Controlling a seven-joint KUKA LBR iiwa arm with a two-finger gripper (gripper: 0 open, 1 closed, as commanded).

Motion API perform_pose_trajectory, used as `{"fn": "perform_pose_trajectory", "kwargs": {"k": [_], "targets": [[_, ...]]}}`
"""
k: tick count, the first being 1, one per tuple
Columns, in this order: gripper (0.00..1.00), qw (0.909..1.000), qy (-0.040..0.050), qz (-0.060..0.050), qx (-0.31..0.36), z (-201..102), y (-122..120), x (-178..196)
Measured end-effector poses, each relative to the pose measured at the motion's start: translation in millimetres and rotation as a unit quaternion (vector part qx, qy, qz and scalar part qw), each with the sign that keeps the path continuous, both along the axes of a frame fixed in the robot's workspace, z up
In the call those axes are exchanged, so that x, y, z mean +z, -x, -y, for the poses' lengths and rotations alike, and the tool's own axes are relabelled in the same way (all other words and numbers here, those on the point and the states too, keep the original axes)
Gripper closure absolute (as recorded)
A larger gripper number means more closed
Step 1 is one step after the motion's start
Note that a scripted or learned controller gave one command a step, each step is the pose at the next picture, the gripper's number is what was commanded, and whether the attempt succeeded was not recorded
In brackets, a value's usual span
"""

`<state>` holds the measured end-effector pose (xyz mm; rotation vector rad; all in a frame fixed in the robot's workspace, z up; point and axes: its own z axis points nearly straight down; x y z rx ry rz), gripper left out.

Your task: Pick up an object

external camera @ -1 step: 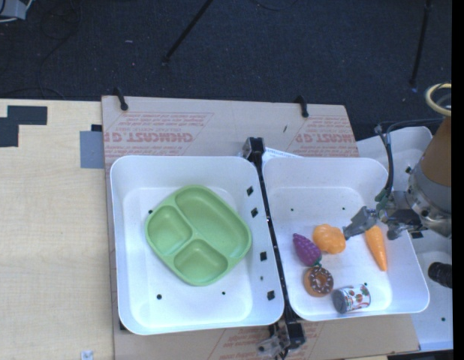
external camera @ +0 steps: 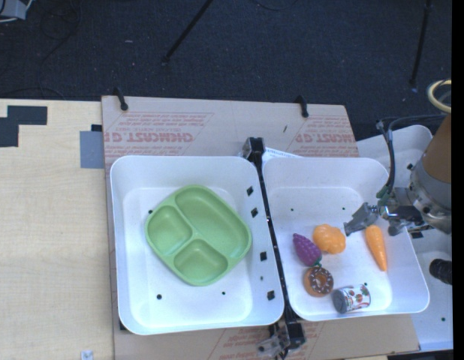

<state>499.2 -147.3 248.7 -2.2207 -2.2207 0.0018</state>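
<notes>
Nearest you lies the small can [external camera: 352, 298], but your claw [external camera: 369, 217], spread and holding nothing, hangs beside the carrot [external camera: 377, 247], likely light, stiff, slippery: grip it mid-length.

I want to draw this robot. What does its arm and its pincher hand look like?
The arm is grey metal with an orange-brown band above the wrist. A thin dark cable loops along its side. The gripper is small, made of dull grey metal, with two thin pointed fingers sticking out from a chunky block with dark parts.

Divided plate [external camera: 198, 235] in left bin [external camera: 134, 193], 5 toys in right bin [external camera: 322, 178]
</notes>
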Motion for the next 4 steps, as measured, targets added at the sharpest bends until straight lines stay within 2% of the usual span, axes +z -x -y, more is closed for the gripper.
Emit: {"fn": "perform_pose_trajectory", "kwargs": {"k": [2, 3, 4], "targets": [[0.0, 1.0, -0.0018, -0.004, 0.0, -8.3, 16.2, -120.9], [0.0, 1.0, -0.0005, -0.001, -0.001, -9.0, 16.3, -162.8], [1.0, 1.0, -0.0008, 0.0, -0.003, -7.9, 15.5, -150.6]]}}
